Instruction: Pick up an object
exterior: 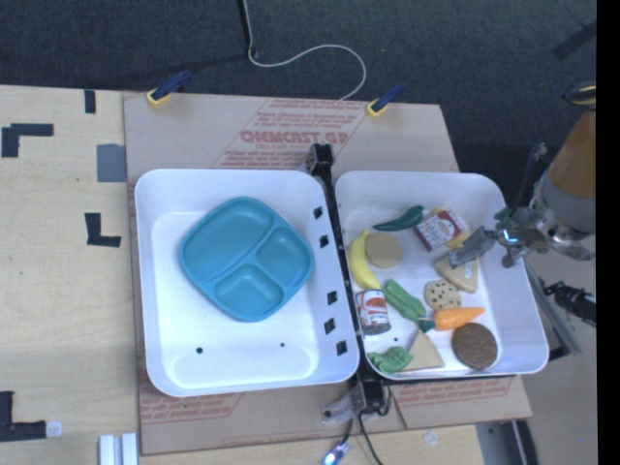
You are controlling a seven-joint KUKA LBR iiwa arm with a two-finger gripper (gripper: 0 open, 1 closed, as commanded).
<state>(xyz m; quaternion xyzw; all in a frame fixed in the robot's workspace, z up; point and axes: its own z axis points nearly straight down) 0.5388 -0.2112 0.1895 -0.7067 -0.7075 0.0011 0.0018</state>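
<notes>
The right bin [504,201] holds several toy foods: a banana [360,260], a beige round piece [383,251], a green chili [399,220], a red packet [438,229], a cheese wedge [462,277], a chip cookie [441,294], a carrot [455,318], a brown patty [475,345] and a small can [373,311]. My gripper [475,250] hangs low over the bin's right side, just above the cheese wedge and right of the red packet. Nothing visibly hangs from it. The grey arm [567,197] comes in over the bin's right rim.
The left bin [155,260] holds a blue divided plate [247,257]. A green leaf [390,359] and a tan wedge [424,352] lie at the right bin's near edge. Clamps and a white cable sit beyond the bins on the cardboard sheet [281,129].
</notes>
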